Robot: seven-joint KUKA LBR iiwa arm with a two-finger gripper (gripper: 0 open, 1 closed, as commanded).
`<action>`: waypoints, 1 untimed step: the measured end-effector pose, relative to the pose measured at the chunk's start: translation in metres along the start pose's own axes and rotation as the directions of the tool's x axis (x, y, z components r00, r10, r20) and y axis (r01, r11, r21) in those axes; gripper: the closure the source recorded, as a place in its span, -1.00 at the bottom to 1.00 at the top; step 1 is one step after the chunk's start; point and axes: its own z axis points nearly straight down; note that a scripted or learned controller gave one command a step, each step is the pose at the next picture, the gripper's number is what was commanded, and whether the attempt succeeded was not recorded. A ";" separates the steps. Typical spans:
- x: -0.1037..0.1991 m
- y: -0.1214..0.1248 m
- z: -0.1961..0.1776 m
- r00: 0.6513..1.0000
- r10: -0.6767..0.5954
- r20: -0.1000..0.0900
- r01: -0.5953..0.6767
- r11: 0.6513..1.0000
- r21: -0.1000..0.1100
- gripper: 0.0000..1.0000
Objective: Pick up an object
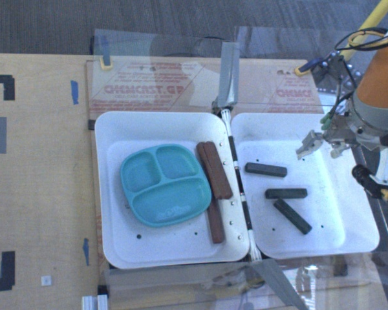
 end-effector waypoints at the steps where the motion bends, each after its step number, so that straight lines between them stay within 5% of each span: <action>1: 0.048 -0.061 0.072 1.000 0.026 0.000 -0.026 1.000 0.000 -1.00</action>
